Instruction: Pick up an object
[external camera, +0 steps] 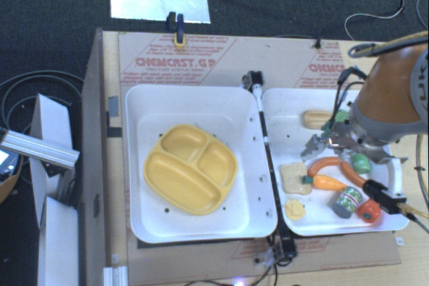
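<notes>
My gripper (316, 144) hangs low over the middle of the right bin (285, 107), open, with nothing between its fingers. Just below it lie a red sausage (324, 165) and an orange carrot (330, 181). A slice of toast (294, 178) lies to its lower left and a bread roll (315, 119) just above it. A green piece (362, 163) sits under the wrist, partly hidden. A small can (347, 201), a red tomato (369, 211) and a yellow cookie (295, 209) lie near the bin's front edge.
The left bin (144, 110) holds a yellow divided plate (191, 169). A ridge with a black clip (253, 82) separates the bins. The grey and orange arm (395, 94) covers the right bin's far right side. Cables trail at the upper right.
</notes>
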Tool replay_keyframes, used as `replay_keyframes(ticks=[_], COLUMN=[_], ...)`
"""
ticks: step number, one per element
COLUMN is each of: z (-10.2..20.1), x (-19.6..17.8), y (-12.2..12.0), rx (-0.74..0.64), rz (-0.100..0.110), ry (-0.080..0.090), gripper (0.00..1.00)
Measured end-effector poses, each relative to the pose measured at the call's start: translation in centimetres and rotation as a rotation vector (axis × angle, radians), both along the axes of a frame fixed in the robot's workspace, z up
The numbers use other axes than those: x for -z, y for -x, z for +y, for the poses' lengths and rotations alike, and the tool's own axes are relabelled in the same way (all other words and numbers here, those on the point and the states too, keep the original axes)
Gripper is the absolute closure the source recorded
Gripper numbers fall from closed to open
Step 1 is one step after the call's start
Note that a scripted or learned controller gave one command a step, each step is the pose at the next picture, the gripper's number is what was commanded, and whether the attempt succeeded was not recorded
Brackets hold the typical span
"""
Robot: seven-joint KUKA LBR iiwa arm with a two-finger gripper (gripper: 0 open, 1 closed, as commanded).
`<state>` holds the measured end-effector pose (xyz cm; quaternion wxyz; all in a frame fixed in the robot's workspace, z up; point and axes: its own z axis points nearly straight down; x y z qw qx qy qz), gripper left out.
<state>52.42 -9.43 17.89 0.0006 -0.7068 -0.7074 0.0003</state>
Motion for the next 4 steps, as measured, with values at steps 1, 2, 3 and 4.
replay_keyframes(ticks=[1,2,3,4], z=[-1.1,-2.4,-2.4,3.8], x=[9.2,9.4,8.4,-0.7], y=[-1.1,-8.6,-8.7,-7.5], rx=[0.0,-0.002,-0.003,-0.004], rz=[-0.008,-0.005,-0.006,-0.006], ry=[0.001,0.001,0.001,0.0], gripper=[0.0,0.0,1.0,1.0])
